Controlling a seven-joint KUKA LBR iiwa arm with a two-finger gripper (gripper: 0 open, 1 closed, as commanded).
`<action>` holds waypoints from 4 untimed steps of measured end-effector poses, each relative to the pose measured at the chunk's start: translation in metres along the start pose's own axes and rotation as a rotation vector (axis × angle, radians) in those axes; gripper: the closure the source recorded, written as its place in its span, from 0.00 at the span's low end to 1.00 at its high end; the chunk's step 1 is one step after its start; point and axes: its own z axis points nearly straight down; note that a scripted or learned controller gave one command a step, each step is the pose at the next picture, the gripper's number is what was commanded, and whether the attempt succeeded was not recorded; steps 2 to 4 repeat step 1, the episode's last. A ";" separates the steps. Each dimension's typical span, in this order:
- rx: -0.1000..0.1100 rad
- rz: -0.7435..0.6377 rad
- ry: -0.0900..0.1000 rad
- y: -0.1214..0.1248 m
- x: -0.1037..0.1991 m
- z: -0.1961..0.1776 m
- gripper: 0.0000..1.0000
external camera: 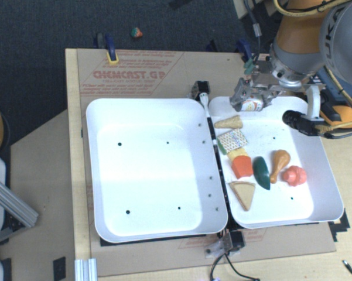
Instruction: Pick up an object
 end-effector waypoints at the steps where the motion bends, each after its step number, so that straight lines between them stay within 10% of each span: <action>1: 0.006 -0.001 0.002 -0.028 0.052 0.022 1.00; 4: 0.006 -0.001 0.002 -0.028 0.052 0.022 1.00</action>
